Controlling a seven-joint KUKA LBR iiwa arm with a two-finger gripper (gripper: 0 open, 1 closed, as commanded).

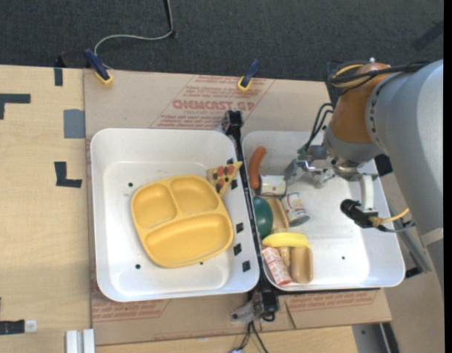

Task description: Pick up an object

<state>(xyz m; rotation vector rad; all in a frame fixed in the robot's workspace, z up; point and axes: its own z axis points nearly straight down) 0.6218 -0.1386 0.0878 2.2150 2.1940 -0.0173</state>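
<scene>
Basically nothing's picked up yet, as far as can be seen. Going left to right, w/ places given from the gripper [308,169]:

Far left of it, in the left bin [108,219], a yellow tray [183,219] lies flat, well apart from the arm. A pizza slice [224,173] sits at that bin's right edge, touching the tray's corner.

Closer, in the right bin [373,267], the candidates bunch along the left wall. A sausage [256,166] is left of the gripper, about level w/ it. A small tub [272,186] is just left and a bit below, near the tip. A can [297,209] lies just below the gripper. A green thing [263,213] is below-left; further down are a banana [285,239], a bun [300,263] and a red-white packet [276,265].

The gripper hangs low over the right bin, near the tub and can, but its tip is small and cluttered, so whether the jaws stand apart or together: can't tell. No item shows betw. them.

Judgement: approach seems abt done; the grasp, closing and lift are all left. Tub or can looks the likely target, being nearest.
</scene>
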